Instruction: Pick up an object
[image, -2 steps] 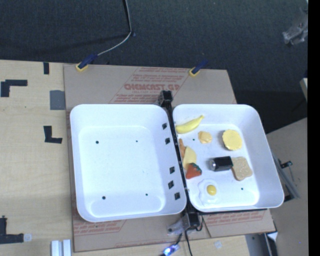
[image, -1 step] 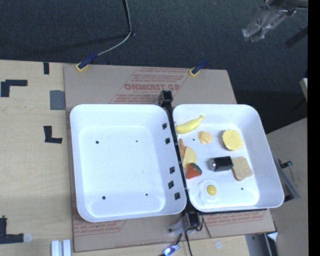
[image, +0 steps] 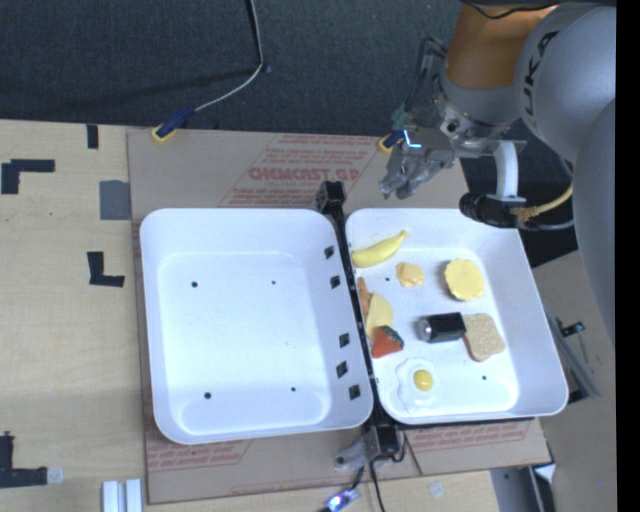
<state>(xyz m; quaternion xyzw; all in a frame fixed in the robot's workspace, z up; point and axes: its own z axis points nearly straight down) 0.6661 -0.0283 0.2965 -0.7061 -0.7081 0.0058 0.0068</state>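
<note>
Banana (image: 379, 249) beside block (image: 409, 274), maybe cheese.

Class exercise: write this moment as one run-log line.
gripper: above right bin's far rim, holding nothing | banana: in right bin | left bin: beside it | pick: not yet done

Arm raised at the far right.
The grey arm (image: 560, 90) reaches in from the right, orange band above the wrist, gripper (image: 405, 178) pointing down and leftward.
</note>
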